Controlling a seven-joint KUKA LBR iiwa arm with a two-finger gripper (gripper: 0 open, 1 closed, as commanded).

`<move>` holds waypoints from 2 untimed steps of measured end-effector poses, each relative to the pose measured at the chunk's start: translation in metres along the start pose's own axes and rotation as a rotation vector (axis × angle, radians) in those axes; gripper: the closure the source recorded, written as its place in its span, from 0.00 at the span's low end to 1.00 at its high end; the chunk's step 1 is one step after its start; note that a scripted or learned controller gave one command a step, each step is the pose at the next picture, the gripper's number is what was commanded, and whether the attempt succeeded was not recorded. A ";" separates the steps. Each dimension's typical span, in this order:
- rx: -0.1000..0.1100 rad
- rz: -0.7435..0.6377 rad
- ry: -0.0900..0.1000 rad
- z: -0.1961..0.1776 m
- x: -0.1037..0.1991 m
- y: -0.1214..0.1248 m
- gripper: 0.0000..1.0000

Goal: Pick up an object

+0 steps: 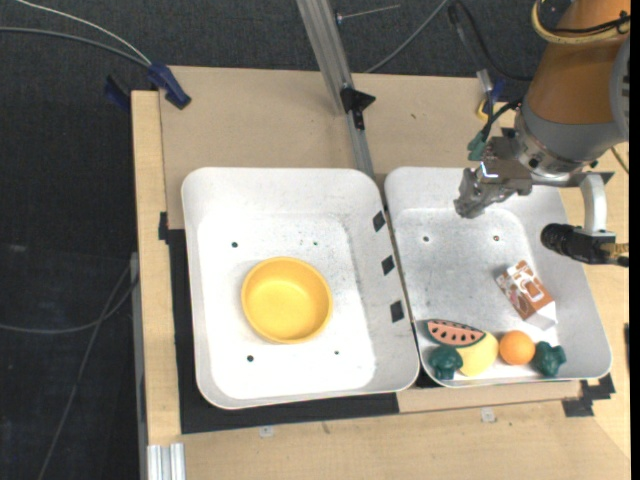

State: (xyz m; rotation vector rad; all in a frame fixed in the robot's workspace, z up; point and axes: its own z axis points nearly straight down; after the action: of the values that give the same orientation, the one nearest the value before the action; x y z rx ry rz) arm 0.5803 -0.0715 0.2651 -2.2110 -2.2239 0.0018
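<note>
Here the tool (470, 206) hovers over the right bin (452, 268) (far end).

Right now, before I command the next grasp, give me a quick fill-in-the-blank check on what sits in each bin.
1. The yellow bowl sits in the ____ bin.
2. The orange lies in the right bin, near its ____ edge.
3. The watermelon slice touches the ____ toy fruit beside it.
4. The gripper hangs over the ____ part of the right bin.

Missing words: left; front; yellow; rear
</note>
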 end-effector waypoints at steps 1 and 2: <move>0.002 0.001 0.000 0.018 0.047 0.018 1.00; -0.008 0.000 -0.001 0.029 0.104 0.037 1.00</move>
State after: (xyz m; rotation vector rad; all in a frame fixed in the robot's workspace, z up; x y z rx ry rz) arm 0.6165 0.0328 0.2365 -2.2150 -2.2290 -0.0057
